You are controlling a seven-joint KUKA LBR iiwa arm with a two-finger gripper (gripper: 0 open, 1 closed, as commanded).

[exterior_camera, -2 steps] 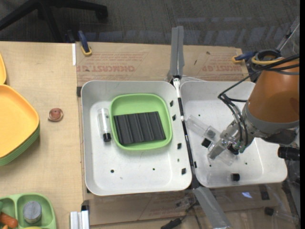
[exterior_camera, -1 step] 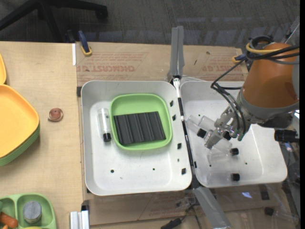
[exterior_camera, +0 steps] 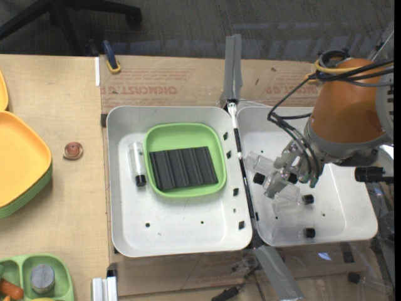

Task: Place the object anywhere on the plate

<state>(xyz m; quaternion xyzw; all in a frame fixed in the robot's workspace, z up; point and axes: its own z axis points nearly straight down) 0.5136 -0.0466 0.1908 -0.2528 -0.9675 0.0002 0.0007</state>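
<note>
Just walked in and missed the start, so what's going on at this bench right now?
A grey and orange robot arm reaches into the right bin, its hand low over clear plastic items there. In the left bin, a green plate carries a dark ridged block, and a small clear tube lies beside the plate.

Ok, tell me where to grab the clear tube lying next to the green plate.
Grip the clear tube mid-body, coming straight down, fingers closing across its narrow width. It lies flat, lengthwise along the green plate's left rim, so the finger on that side has little room.
</note>
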